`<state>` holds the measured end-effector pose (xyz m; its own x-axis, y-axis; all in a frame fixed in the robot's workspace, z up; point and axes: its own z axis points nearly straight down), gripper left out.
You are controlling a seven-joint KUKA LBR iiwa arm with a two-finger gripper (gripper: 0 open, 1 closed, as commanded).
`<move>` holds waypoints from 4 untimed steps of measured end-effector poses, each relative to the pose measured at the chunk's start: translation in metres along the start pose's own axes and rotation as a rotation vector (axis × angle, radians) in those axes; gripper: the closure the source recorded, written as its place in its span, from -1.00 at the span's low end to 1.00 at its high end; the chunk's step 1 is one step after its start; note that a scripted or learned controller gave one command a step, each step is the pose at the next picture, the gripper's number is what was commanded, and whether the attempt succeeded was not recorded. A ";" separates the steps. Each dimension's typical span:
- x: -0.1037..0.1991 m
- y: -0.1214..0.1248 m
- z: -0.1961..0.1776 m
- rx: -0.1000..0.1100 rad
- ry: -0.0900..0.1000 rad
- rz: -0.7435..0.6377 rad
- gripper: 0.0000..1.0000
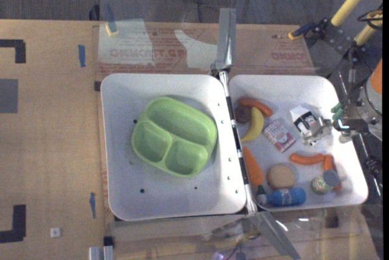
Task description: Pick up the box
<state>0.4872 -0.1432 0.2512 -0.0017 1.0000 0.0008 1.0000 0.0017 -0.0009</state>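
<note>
The box (279,134) is small, pink and white, and lies flat near the middle of the right bin (346,104). It sits just right of a yellow banana (255,125). My gripper (314,132) reaches in from the right and hangs low over the bin, a short way to the right of the box and apart from it. Nothing of the box is between its tips. A small white and black object (301,116) sits right by the gripper's upper left side.
The right bin also holds a red sausage (255,107), a carrot (254,167), a round brown bun (281,175), a blue bottle (287,197), an orange sausage (307,159) and a green can (321,183). A green divided plate (175,136) lies in the left bin (121,180).
</note>
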 end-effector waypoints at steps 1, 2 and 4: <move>0.000 0.000 0.000 0.000 0.000 0.000 -1.00; 0.040 0.022 0.165 -0.007 0.000 0.233 -1.00; -0.017 0.174 0.163 0.054 0.017 0.245 -1.00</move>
<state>0.6606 -0.1596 0.0876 0.2410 0.9705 0.0111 0.9691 -0.2400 -0.0566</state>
